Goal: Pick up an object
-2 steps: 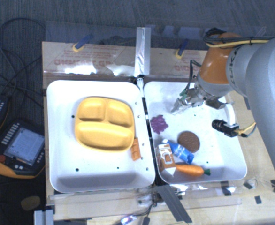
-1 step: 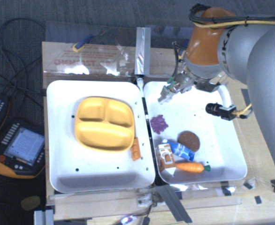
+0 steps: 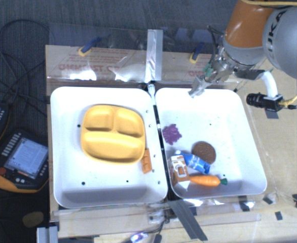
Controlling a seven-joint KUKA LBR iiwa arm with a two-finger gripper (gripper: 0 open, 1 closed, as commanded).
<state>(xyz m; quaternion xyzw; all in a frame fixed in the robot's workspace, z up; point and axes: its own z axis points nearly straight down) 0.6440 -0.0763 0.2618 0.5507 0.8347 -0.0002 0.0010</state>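
While the tool (image 3: 196, 90) hangs over the far rim of the right bin (image 3: 239, 135), its state cannot be told. Near that bin's front wall lies the carrot (image 3: 205, 180), long axis left-right, green end pointing right, just beside a blue bottle (image 3: 195, 161).

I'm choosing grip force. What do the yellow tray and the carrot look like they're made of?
Yellow tray: probably hard moulded plastic, with a smooth, slightly glossy surface and rounded compartments. Carrot: probably toy plastic or rubber, given its uniform bright orange and faint sheen; the view can't tell which.
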